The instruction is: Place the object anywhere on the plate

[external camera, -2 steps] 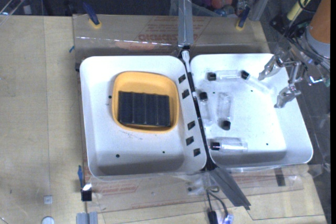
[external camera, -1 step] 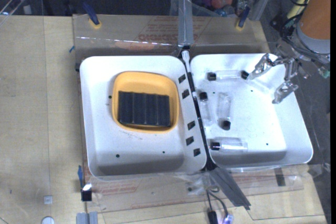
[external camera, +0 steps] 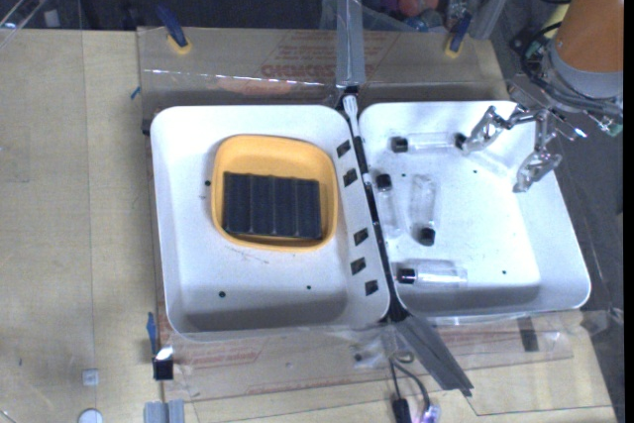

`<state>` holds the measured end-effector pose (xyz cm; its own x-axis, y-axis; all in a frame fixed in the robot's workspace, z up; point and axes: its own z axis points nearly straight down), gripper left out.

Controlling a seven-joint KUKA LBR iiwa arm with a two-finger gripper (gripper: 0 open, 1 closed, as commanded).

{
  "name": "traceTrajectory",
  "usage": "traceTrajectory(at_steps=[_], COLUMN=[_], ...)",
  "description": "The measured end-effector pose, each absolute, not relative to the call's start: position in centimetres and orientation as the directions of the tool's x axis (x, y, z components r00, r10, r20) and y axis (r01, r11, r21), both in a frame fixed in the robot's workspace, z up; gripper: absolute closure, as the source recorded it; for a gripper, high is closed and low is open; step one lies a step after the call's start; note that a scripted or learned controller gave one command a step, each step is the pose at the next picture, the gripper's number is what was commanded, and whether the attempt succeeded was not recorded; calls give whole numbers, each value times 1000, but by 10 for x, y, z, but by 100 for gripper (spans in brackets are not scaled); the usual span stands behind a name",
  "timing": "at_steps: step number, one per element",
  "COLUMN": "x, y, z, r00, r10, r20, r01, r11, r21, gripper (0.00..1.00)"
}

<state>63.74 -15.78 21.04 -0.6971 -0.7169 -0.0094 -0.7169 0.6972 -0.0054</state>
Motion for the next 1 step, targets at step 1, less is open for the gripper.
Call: traceTrajectory(at_steps=[1], x=[654], y=[-157], z=[212], r00=[-461], r10=[-887], r20=[-8], r01=[-887], r11=[461], r21=[-6], gripper=[0])
